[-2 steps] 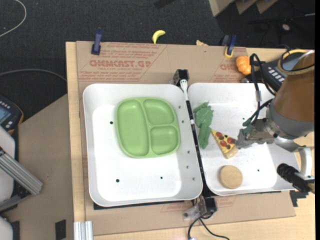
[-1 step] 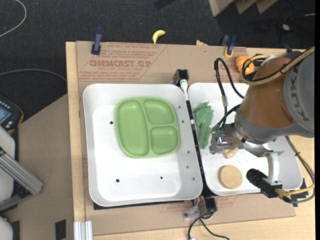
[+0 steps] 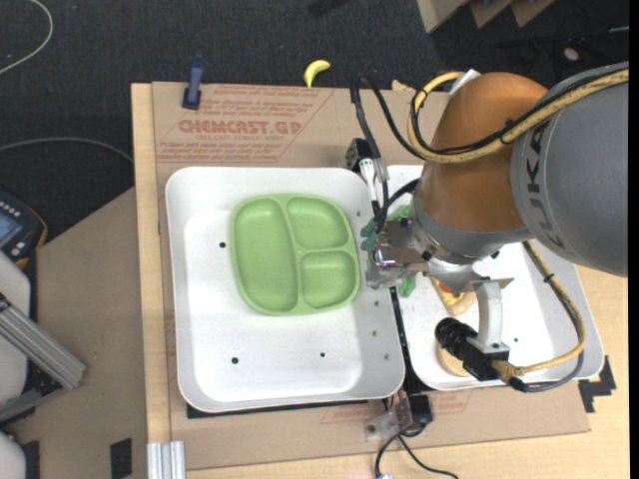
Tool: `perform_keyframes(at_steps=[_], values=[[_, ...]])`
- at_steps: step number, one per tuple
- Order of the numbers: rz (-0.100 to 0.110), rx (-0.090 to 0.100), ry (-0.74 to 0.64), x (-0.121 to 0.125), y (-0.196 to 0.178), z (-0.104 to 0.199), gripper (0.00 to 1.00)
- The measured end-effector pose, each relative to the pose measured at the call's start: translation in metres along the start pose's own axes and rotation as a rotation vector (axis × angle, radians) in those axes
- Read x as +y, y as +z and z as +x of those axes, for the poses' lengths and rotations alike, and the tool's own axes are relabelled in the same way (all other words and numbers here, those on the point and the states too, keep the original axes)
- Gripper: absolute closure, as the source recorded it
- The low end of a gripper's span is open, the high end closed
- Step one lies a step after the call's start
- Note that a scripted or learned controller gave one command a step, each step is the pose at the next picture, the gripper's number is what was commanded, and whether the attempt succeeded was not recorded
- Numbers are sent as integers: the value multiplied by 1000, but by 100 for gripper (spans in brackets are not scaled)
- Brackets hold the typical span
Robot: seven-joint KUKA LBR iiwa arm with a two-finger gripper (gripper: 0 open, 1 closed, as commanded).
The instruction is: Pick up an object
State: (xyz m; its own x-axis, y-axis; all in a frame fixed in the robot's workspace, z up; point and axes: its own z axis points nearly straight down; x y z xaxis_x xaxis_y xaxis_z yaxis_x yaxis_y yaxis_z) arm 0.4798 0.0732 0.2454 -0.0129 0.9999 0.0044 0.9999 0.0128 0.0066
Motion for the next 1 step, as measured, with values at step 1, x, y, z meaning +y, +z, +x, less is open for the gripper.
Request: perform_keyframes(at_steps=[1], values=[[-13, 2, 6, 2, -189, 34, 100]])
